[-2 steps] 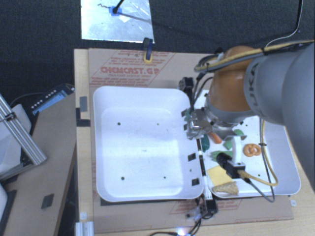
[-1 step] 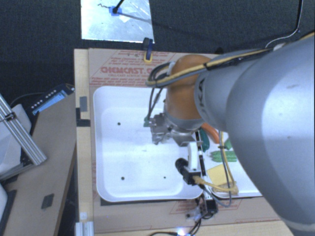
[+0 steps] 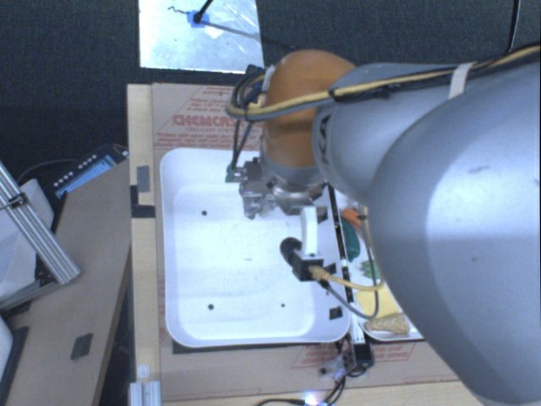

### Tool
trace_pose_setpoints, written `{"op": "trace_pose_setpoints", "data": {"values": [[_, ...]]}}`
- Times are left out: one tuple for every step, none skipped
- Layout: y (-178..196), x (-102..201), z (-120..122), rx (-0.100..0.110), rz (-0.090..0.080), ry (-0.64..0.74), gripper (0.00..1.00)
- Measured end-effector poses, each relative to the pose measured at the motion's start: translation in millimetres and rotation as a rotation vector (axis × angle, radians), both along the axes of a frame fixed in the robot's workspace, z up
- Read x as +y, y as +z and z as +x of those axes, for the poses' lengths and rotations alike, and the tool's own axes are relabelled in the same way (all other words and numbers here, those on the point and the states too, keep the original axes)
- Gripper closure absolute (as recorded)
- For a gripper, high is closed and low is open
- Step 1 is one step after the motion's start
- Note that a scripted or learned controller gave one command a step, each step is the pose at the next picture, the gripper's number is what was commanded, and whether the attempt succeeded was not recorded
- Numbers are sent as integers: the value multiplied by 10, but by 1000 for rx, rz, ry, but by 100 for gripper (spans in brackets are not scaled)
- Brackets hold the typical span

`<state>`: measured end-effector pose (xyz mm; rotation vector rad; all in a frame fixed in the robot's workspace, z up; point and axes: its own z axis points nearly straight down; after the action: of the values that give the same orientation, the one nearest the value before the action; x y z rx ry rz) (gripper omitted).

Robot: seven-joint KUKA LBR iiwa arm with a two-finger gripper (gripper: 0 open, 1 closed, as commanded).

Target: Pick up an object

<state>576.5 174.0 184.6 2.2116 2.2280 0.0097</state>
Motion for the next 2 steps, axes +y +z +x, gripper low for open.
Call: {"op": "trace_pose_setpoints", "data": {"values": [[-601,126,-326,12,-3,-2,100],[78,406,-158,-1,1,-1,100]]}}
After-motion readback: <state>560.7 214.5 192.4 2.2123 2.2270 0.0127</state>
